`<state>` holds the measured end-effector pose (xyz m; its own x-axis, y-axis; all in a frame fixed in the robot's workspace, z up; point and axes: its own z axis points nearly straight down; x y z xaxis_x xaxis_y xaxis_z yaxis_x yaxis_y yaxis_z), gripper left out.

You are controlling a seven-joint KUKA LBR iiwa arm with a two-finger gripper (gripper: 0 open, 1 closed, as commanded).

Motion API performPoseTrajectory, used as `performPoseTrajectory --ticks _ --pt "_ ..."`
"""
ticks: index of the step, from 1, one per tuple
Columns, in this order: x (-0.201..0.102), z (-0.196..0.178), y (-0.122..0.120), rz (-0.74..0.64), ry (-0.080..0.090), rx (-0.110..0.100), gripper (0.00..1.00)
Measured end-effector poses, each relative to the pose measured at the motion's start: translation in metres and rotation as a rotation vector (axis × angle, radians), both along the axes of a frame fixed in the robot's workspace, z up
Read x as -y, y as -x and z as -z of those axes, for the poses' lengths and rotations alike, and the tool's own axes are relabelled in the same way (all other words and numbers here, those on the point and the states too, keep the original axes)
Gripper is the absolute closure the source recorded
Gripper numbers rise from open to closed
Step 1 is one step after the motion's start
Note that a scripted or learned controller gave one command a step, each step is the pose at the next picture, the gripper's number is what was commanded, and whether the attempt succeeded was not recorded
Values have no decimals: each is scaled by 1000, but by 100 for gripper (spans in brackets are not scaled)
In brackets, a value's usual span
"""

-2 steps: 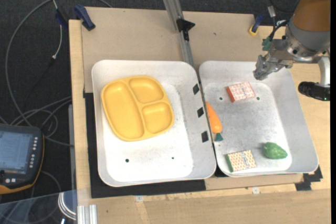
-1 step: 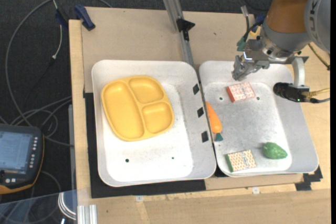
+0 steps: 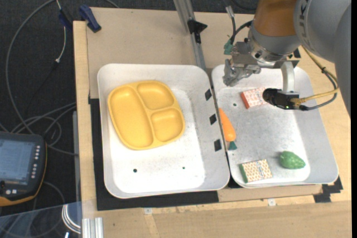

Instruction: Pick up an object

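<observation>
Four objects lay in the right bin (image 3: 318,136) — red box (image 3: 252,98), carrot (image 3: 226,125), patterned box (image 3: 255,170), green lump (image 3: 292,160); hand (image 3: 233,78), grip state unreadable, hovered beside the red box, approach step, next needing descent onto it.

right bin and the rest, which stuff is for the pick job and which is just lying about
For the job: gripper, carrot, red-and-white packet, patterned packet, green lump, all in the right bin.

Lying about: yellow divided tray in the left bin, blue clamp, handheld screen.
</observation>
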<state>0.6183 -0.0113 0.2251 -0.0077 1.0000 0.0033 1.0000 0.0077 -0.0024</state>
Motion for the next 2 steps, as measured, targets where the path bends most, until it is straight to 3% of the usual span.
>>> performPoseTrajectory --ticks 2 --pt "-104 13 -15 1 1 3 100"
